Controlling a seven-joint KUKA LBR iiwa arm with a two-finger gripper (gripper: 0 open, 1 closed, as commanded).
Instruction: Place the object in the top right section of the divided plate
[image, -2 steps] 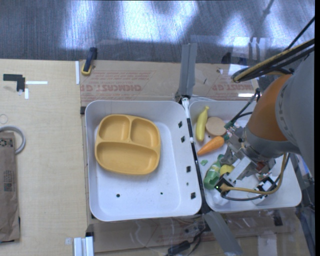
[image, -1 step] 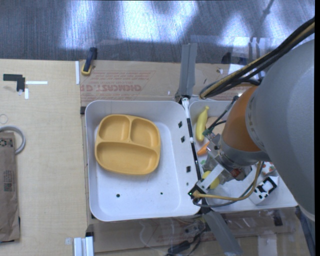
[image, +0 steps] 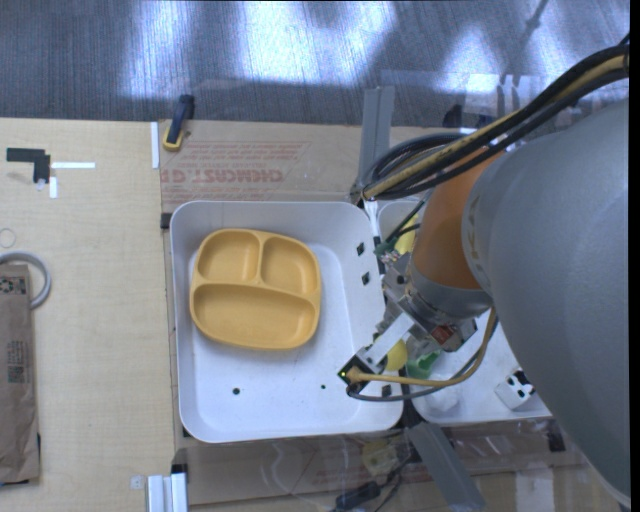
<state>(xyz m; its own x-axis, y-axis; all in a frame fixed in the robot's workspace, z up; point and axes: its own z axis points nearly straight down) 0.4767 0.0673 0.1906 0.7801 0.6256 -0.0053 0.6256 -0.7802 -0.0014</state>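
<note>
1. The gripper (image: 412, 352) hangs over the right bin (image: 500, 395); whether its jaws are parted, I cannot tell.
2. A yellow-green object (image: 405, 355), apparently light, sits by them.
3. The divided plate (image: 256, 288) lies well left.

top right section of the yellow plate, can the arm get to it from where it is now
Probably yes: the divided plate lies open in the left bin, nothing covers its top right section, and the arm hangs just beside it.

Legible markings
Red print, upside down, is seen on the cardboard sheet (image: 262, 160); only "CHEMICALS" is partly made out.
</note>
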